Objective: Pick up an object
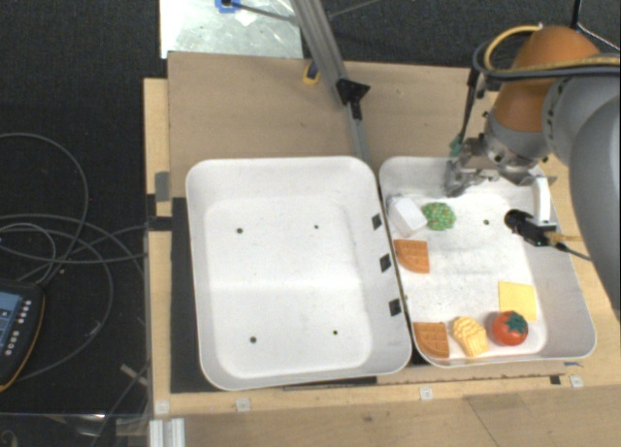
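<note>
- Hand [459,183] hangs over the far end of the right bin [572,324], near its back rim; can't tell if open or closed, nothing visibly held.
- Closest candidate: green lumpy toy [440,215], broccoli-like, just below-left of the hand, touching or just beside a white block [407,213].
- Judgement: green toy looks light, small, rounded, bumpy; probably plastic or foam, not fragile. Bumps give grip, but it could roll. Take it across its middle, from the side away from the white block.
- Other options in the same bin: orange waffle piece [412,256], second orange piece [432,339], yellow corn-like piece [471,335], red tomato [509,328], yellow flat square [517,299]. Flat ones look hard to pinch off the floor.
- Left bin [209,193] on the surface [243,106] beside it.
</note>
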### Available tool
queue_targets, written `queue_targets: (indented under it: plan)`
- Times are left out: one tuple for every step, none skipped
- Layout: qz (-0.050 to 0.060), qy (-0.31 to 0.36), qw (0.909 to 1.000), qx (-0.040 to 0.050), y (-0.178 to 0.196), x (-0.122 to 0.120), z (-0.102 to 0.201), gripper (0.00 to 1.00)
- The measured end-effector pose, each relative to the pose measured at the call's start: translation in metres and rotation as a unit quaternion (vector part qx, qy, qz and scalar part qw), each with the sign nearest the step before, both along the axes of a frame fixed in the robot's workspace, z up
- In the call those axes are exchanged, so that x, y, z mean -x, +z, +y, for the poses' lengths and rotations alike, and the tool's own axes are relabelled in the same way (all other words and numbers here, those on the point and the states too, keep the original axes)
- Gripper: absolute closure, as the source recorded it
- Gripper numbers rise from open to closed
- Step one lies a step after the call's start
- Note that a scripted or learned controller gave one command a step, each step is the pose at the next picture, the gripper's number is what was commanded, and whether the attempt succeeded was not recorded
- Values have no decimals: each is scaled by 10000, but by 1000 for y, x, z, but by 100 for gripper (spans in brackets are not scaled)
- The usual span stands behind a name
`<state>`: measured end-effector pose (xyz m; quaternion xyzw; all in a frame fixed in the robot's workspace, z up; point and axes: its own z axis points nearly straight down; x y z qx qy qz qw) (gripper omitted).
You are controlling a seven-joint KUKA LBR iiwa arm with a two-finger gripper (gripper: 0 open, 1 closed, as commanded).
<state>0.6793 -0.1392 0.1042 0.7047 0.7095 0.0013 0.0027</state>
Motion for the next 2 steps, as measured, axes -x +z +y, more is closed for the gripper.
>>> queue_targets:
  plan:
    - [-22, -6, 10000, 0, 65, -8, -1, 100]
    - [-11, -4, 10000, -3, 116, -1, 2, 100]
